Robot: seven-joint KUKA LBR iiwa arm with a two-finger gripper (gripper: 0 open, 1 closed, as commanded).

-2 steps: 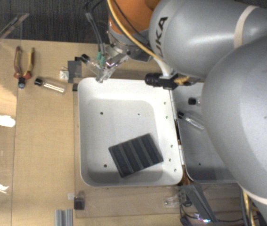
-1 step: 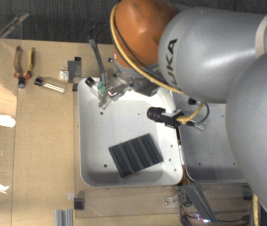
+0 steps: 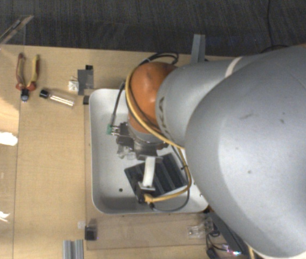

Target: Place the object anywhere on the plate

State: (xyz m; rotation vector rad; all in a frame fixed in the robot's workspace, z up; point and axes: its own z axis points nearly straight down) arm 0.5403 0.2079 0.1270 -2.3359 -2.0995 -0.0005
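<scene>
Object, seemingly a dark ribbed slab, lies at 5 o'clock in the white bin under the tool, whose grip cannot be told; it looks stiff and light, best pinched across a long edge.

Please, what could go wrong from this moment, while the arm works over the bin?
1. The arm covers most of the white bin from the camera, so a failed grasp or a drop beneath it could pass unseen.
2. The wrist seems low over the bin's floor, so a descent from here might strike it.
</scene>
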